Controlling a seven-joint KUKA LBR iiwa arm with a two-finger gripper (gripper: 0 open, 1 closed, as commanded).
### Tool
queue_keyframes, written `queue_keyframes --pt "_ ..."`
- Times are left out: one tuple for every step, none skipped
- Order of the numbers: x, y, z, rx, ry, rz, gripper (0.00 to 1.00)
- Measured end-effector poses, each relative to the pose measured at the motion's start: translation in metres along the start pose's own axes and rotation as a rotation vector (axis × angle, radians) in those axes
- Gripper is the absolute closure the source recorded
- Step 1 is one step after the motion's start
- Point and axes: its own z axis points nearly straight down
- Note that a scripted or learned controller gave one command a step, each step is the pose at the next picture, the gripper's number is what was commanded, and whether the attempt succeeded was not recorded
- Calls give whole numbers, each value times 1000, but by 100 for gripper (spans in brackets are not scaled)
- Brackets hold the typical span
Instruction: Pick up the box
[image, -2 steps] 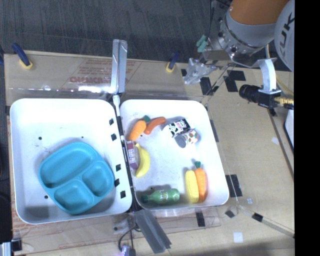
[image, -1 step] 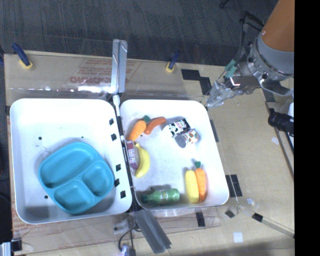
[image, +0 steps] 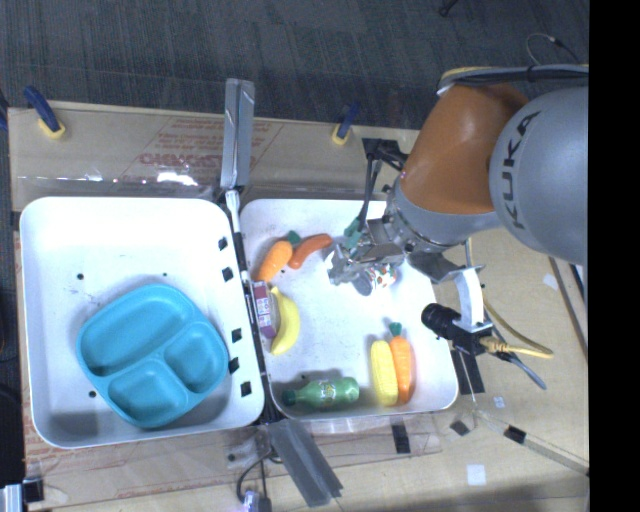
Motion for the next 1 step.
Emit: queue_keyframes --pt "-13 -57 90 0 1 -48 100"
